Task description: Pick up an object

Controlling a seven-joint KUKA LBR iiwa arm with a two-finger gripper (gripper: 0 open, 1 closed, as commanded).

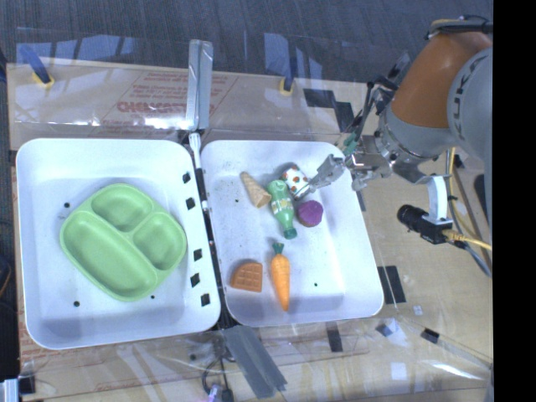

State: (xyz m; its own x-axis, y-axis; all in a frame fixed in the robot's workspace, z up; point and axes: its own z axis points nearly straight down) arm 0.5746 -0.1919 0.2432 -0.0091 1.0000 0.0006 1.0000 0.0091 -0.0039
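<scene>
The right bin (347, 262) holds a green bottle-shaped toy (282, 208), a purple round toy (311, 213), a small round red-and-white toy (293, 176), a tan cone (255, 188), an orange carrot (280, 280) and a brown waffle-like piece (247, 276). My gripper (321, 177) reaches in from the right at the bin's upper right, its grey fingers just right of the red-and-white toy and above the purple one. Nothing shows between the fingers.
The left bin (42, 300) bears a green divided plate (123, 239). A metal divider (198, 86) runs between the bins at the back. The arm's orange band (435, 78) and cables stand beyond the right bin's right wall.
</scene>
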